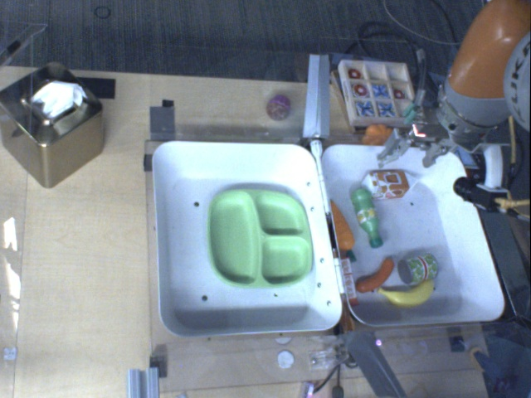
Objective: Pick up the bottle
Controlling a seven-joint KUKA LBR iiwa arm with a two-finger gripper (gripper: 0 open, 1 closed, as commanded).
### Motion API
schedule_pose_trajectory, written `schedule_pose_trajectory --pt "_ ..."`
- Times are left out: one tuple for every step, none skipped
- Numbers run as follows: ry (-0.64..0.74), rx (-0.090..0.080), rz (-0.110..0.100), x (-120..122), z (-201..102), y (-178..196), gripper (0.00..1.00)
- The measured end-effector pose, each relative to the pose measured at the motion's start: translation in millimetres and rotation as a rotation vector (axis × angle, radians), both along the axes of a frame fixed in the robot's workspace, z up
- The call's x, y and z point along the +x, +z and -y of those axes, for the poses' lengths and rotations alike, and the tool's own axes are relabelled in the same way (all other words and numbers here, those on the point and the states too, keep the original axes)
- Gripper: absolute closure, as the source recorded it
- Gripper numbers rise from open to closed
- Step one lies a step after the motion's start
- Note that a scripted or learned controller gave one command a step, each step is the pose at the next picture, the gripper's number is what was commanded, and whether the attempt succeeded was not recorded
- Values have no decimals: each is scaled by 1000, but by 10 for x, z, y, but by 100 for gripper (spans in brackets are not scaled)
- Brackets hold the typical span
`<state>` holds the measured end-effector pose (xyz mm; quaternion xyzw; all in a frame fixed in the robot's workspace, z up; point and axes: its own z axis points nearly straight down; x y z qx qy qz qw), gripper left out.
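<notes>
**A robot test bench in a lab**

This is a laboratory work cell, not a home. A pale wooden bench carries two shallow white plastic bins bolted between grey metal brackets, with loose black cables trailing behind. A grey industrial arm with an orange band reaches in over toy-like plastic food and a green divided tray.

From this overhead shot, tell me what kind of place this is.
Likely a robotics lab pick-and-place bench: two white bins side by side, toy food such as a green bottle and banana, and a robot gripper above.
</notes>
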<state>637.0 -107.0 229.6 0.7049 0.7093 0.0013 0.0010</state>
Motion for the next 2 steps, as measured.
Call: schedule_pose_trajectory --pt "203 -1 5 -366 -150 -1316 0" --pt "205 -2 13 -340 -160 -1195 100"
